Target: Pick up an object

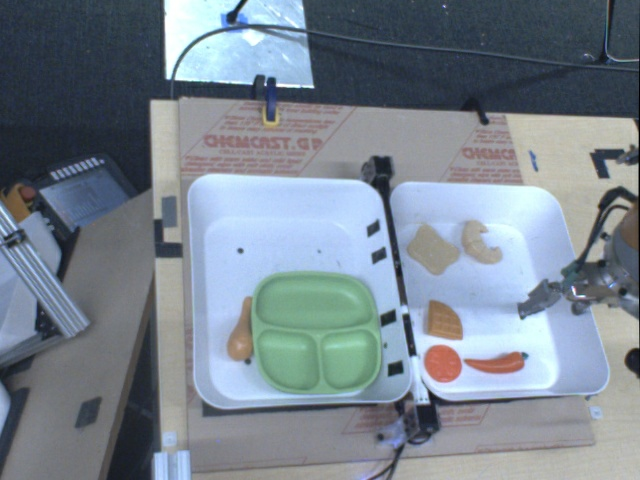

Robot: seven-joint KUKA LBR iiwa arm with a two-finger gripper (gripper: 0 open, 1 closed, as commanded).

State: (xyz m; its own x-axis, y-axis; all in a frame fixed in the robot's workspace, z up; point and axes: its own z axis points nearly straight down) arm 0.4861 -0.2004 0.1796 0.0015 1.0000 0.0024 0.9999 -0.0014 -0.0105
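The right bin (575,258) holds a tan bread slice (432,249), a pale croissant-shaped piece (483,241), an orange waffle wedge (445,320), a round red tomato slice (443,364) and a red chili pepper (494,363). My gripper (533,304) reaches in from the right edge and hangs over the bin's right half. It is above and to the right of the chili and apart from all the items. Nothing shows in its grasp.
The left bin (290,208) holds a green divided plate (318,330) with a brown-orange drumstick-like piece (240,333) beside its left side. A black divider clip strip (390,268) runs between the bins. Cables cross the dark floor behind the bench.
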